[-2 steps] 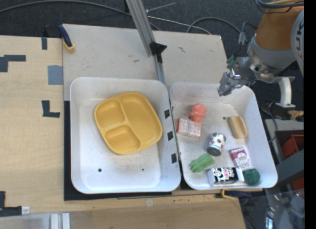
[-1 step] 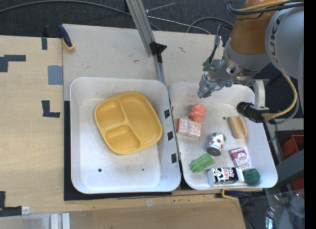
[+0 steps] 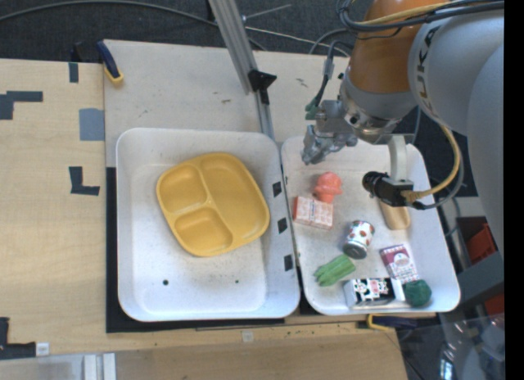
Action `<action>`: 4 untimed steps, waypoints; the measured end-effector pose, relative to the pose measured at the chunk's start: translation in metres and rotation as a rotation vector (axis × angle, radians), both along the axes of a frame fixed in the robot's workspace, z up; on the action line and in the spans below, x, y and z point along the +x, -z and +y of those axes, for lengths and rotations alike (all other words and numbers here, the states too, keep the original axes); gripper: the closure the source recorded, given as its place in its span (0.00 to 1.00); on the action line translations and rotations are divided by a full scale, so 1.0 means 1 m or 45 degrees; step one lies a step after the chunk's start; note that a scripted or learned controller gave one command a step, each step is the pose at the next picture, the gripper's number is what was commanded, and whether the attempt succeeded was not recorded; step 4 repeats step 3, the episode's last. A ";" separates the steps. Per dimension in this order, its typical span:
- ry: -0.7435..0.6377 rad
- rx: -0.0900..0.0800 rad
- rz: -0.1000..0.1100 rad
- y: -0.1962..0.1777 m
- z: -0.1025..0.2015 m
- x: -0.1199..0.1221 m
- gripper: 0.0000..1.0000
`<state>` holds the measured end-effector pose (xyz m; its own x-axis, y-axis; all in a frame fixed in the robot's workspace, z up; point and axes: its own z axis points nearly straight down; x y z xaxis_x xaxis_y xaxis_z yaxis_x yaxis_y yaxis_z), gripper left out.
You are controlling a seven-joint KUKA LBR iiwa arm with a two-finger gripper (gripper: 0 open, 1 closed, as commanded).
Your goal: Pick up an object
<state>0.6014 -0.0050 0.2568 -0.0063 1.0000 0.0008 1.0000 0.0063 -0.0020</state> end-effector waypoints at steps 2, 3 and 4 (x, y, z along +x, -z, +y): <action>0.000 -0.001 0.001 0.020 0.105 0.012 1.00; 0.004 -0.002 0.000 0.018 0.103 0.012 0.00; 0.004 -0.002 0.000 0.018 0.103 0.012 0.00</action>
